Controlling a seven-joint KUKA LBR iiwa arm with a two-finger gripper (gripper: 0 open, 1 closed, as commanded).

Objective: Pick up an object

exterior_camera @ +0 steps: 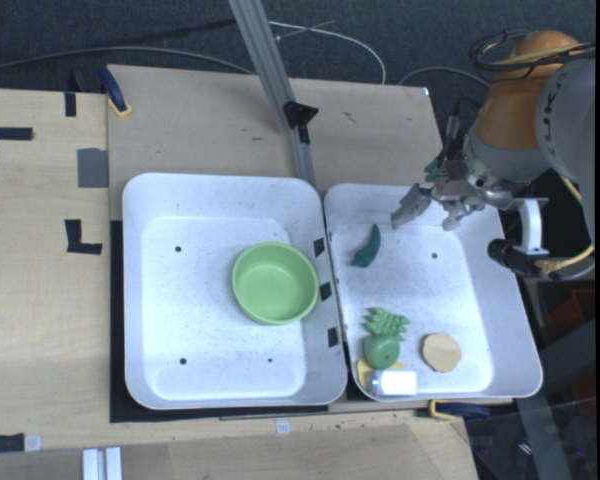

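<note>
Gripper [429,211] open, holding nothing, over right bin [500,298] far edge; dark green curved piece [367,247] just beside it; green bowl [274,283] in left bin [160,268].

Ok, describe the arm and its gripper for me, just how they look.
The arm is a rounded grey body with an orange band above the wrist. Thin cables loop over the band's top. The gripper is a small metallic grey unit with two fingers and a greenish part on its mount. A white bracket with a black fitting sits beside the wrist.
</note>
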